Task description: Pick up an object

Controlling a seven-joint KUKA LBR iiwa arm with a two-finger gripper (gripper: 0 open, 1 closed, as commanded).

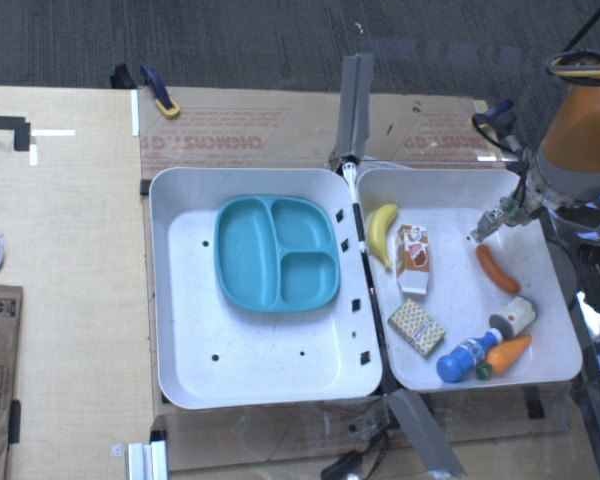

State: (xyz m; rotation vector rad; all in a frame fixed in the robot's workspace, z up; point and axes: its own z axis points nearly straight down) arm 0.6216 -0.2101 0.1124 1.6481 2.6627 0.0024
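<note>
Well, from where I stand there are two white bins side by side on the bench [60, 218]. One left bin [180, 358] carries a single blue divided plate [277, 253] with three compartments, lying flat near its middle. One right bin [460, 193] carries seven small things. I count one yellow banana [381, 233] near its left wall, one little carton [413, 259] with a red and white print just beside the banana, and one speckled tan block [416, 326] below the carton, lying at a slant. I count one red sausage [497, 268] lying slantwise toward the right side, apart from the carton. In the lower right corner sit three things close together: one blue bottle [466, 358], one orange carrot [506, 354] touching the bottle, and one small white cylinder with a dark end [512, 316] just above the carrot. One arm [578, 133], grey with an orange band, reaches in from the right, over the far right corner of the right bin. Its gripper [495, 223] points down and to the left, with its tip just above the upper end of the sausage. Whether the fingers are spread or pressed together I cannot tell at this size, and I see nothing between them. Nothing looks lifted; every item lies on the floor of its bin.
</note>
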